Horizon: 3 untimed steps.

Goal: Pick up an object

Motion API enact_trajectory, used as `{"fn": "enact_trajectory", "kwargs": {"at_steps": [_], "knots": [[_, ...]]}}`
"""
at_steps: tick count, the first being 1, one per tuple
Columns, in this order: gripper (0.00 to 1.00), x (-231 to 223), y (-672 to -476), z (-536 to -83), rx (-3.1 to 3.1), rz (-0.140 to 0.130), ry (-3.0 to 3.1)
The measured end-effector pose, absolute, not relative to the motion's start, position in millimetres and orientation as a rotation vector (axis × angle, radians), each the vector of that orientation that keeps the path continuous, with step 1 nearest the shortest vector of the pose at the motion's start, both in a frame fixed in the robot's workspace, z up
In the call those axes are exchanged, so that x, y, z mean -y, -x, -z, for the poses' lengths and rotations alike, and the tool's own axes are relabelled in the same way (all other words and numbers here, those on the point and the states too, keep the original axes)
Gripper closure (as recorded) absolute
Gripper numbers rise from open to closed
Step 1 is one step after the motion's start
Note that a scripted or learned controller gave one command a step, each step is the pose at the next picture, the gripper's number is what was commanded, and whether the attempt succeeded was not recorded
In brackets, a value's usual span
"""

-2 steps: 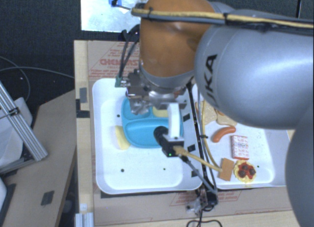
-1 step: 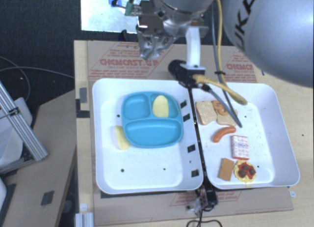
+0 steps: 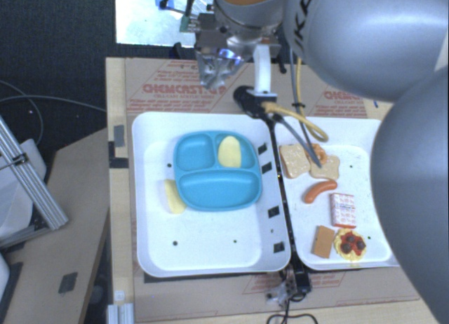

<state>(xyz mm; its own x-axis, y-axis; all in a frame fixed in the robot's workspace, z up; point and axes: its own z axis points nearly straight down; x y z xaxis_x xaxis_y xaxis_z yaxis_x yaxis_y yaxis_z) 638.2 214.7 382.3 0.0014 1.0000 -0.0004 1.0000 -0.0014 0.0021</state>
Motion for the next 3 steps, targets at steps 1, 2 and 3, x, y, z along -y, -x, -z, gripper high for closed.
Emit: {"fn": "enact_trajectory", "kwargs": {"at_steps": [1,2,3], "knots": [[0.0,-216,-635.9,-385,-2.223,-0.003,-2.218],[0.0,-235,-586.2,-286,-2.229,0.01,-2.22],[1.0,-235,-589.5,-301,-2.227,-0.005,-2.216]]}}
